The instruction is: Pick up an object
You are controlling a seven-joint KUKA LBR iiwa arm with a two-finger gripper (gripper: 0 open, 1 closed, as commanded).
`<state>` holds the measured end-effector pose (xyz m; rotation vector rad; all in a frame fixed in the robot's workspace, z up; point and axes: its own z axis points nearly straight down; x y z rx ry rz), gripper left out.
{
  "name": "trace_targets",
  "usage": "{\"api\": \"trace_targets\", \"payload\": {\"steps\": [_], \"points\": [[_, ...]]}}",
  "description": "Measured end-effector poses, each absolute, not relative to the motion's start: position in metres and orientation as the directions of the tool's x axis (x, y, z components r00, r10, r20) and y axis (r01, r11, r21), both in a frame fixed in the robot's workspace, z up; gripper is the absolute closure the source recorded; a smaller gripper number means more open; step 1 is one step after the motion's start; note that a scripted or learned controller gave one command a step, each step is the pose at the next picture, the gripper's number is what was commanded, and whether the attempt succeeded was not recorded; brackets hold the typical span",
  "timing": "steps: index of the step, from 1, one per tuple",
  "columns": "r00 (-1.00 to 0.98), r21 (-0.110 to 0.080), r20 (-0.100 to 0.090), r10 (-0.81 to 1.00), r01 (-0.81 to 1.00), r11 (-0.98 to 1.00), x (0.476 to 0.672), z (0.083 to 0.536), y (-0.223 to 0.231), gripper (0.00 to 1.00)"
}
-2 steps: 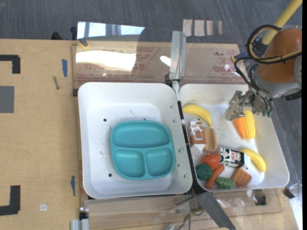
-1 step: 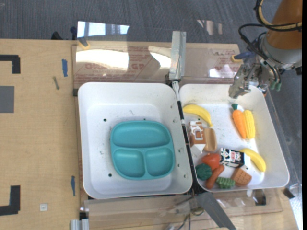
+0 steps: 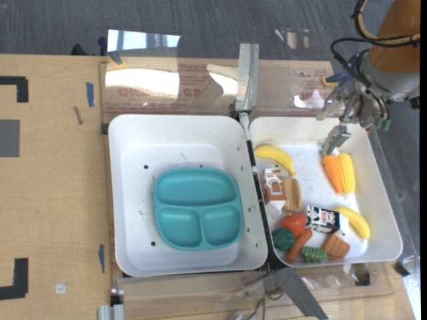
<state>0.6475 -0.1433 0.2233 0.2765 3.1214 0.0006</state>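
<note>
Gripper: your two-finger gripper [image 3: 341, 129] hangs over the far side of the right bin [image 3: 389, 199], fingers spread and grasping nothing — the visible finger [image 3: 335, 139] points down at the top end of the corn cob.
Arm: you see the orange band [image 3: 400, 25] above the wrist at the upper right, with black cables [image 3: 363, 9] looping beside it.
Corn cob: your nearest object, a toy corn cob [image 3: 340, 172], yellow kernels with an orange side, lies lengthwise just under the gripper, apart from the fingertips as far as you can judge.
Landmark: take the corn cob as your reference for everything else.
Upper banana: a yellow banana [image 3: 275, 157] lies to the left of the cob, near the wall shared by the two bins.
Lower banana: a second banana [image 3: 355, 221] lies just below the cob, toward the near right corner.
Brown packet: a brown and white packet [image 3: 280, 189] sits left and a little below the cob.
Black-and-white carton: a small carton [image 3: 323, 219] lies below the cob, touching the lower banana's left end.
Pile: a red piece [image 3: 291, 223], green pieces [image 3: 282, 240], a carrot [image 3: 298, 244] and an orange waffle-like piece [image 3: 337, 247] crowd the near edge, well below the cob.
Left bin: far left of the cob, the left bin [image 3: 127, 139] holds a teal divided plate [image 3: 198, 207] — three compartments.
</note>
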Motion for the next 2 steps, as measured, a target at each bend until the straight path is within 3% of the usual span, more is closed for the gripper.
{"api": "trace_targets", "payload": {"steps": [1,2], "points": [[-0.987,0.000,-0.003,0.160,0.160,0.987,0.602,0.094,-0.200,0.00],[-0.968,0.001,-0.010,0.252,0.252,0.968,0.548,0.089,-0.169,0.00]]}}
